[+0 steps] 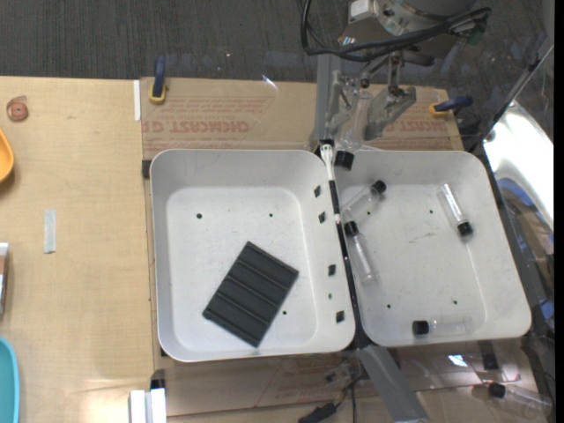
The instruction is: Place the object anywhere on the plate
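Several clear tubes (455, 210) are lying in the right bin (493, 315) below the fingers (374, 117), which are hanging spread and empty; being slick, one risks slipping out.

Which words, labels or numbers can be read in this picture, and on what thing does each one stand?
Red print on the brown cardboard behind the white bins: it appears reversed or upside down and blurred; it cannot be read with certainty.
The dark ribbed plate shows no text.
The clear tubes show no legible label.
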